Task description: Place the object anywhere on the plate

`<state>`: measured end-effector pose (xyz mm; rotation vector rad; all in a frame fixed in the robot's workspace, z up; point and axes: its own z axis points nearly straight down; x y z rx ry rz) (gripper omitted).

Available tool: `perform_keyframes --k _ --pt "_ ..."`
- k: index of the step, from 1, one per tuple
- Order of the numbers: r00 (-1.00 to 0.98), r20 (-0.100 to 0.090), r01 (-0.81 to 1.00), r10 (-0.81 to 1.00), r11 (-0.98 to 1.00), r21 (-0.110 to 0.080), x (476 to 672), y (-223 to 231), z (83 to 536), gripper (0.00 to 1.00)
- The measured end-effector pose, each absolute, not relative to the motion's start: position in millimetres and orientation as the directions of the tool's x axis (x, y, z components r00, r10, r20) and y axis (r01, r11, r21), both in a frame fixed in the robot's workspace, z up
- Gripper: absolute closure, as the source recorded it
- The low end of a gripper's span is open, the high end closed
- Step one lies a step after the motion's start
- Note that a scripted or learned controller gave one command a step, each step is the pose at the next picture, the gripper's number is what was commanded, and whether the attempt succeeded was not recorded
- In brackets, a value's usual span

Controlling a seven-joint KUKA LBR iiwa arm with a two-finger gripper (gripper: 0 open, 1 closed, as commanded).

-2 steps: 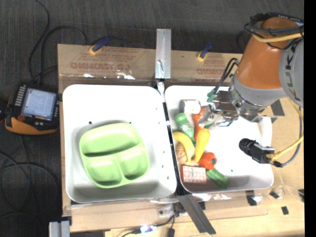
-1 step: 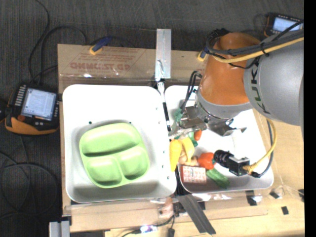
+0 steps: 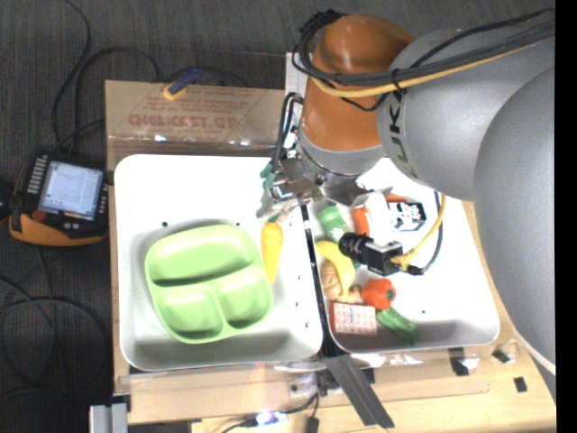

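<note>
Carrying the yellow carrot-like object (image 3: 271, 249) leftward is your step: it hangs just below the gripper (image 3: 275, 207), beside the green plate (image 3: 207, 282) in the left bin (image 3: 135, 188), its tip near the plate's right rim. You cannot tell whether the fingers are spread or pinching it. Clear the rim before releasing. Red lettering on the cardboard sheet (image 3: 189, 120) is too blurred to read.
</note>
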<state>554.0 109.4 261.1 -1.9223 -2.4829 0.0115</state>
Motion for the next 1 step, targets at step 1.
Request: perform_keyframes --k 1 --pt "-0.250 -0.004 0.968 0.968 0.250 -0.006 554.1 109.3 261.3 0.00"
